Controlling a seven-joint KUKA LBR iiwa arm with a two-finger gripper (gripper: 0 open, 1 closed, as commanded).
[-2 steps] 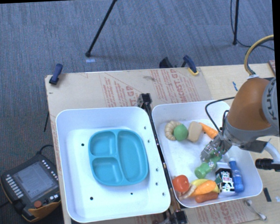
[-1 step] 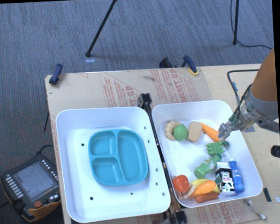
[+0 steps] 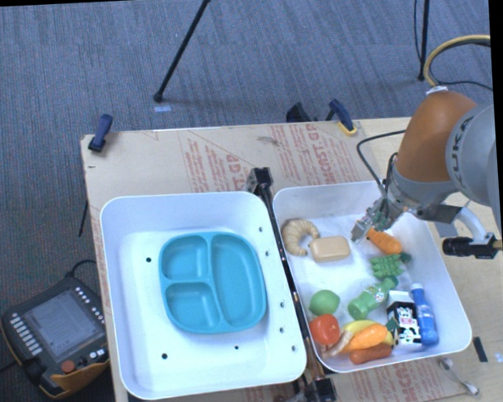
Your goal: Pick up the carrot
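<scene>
The arm's gripper [image 3: 368, 228] sits low in the right-hand shallow white bin [image 3: 451, 298], its fingers apparently grasping the small orange plastic carrot [image 3: 385, 241] just beside them, so lifting seems left to do.

Red printing across the brown board [image 3: 232, 159] under the bins, upside down and too faint to read. No other legible labels.

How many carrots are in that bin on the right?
2. One carrot lies near the bin's upper right, right at the robot's claw. The other carrot sits in the pile at the bin's bottom edge. More could be hidden under that pile.
</scene>
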